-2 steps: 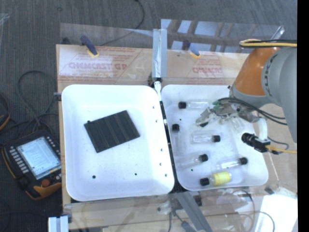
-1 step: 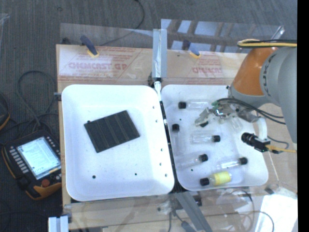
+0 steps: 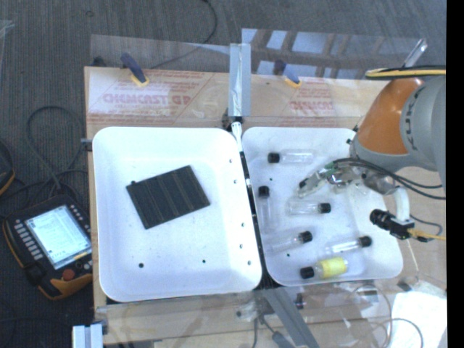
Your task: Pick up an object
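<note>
**Left bin** (image 3: 109, 216): shallow, white, rounded corners. Holds one dark ribbed panel (image 3: 168, 196), roughly square, lying flat and turned at a slant, in the bin's upper middle. A few small dark specks dot the floor.

**Right bin** (image 3: 391, 263): same make, just beside the left bin, their rims meeting along a dark seam. Holds several clear vials with black caps, all lying on their sides:
- vial (image 3: 290, 156) near the far wall, cap to the left;
- vial (image 3: 264, 203) along the left wall, cap at its far end;
- vial (image 3: 309, 209) at mid-bin, cap to the right;
- vial (image 3: 293, 241) below it, cap to the right, lying at a slant;
- vial (image 3: 348, 246) toward the near right, cap to the right;
- yellow vial (image 3: 326, 268) by the near wall, black cap to the left, body yellow and opaque, the only coloured one.

**Arm** (image 3: 406, 122): grey with an orange band, entering from the right over the right bin's far right corner. Cables loop beneath it.

**Gripper** (image 3: 319, 180): low over the right bin's upper middle, between the far vial and the mid-bin vial. It reads as a pale metallic and glassy tangle; cannot tell whether the fingers are spread or closed, nor whether anything sits between them.

**Surroundings**: wooden bench (image 3: 159, 96) with clear sheeting; pendant (image 3: 51, 241) with a lit screen on the floor at the left.
</note>
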Available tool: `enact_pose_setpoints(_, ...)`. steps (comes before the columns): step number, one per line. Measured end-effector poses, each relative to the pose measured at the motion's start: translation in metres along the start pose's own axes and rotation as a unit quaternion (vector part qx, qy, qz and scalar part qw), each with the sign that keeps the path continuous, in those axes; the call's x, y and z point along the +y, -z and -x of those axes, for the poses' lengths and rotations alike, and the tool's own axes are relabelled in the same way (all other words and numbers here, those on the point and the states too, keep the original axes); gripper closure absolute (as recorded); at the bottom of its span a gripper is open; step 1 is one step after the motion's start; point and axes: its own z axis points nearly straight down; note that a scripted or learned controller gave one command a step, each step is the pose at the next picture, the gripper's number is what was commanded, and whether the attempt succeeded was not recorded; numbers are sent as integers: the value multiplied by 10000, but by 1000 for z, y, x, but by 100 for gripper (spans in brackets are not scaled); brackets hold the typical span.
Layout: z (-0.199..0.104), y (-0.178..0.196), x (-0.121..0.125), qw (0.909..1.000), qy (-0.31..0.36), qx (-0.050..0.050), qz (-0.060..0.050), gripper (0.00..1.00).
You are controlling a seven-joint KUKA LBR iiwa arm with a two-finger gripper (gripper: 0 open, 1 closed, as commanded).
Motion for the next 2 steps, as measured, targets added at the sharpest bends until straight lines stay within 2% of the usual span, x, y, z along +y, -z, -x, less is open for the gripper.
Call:
enact_pose_setpoints(1, 23, 21, 58, 9995, 325, 51, -41, 0)
enact_pose_setpoints(2, 14, 1, 23, 9994, 340, 93, 29, 0)
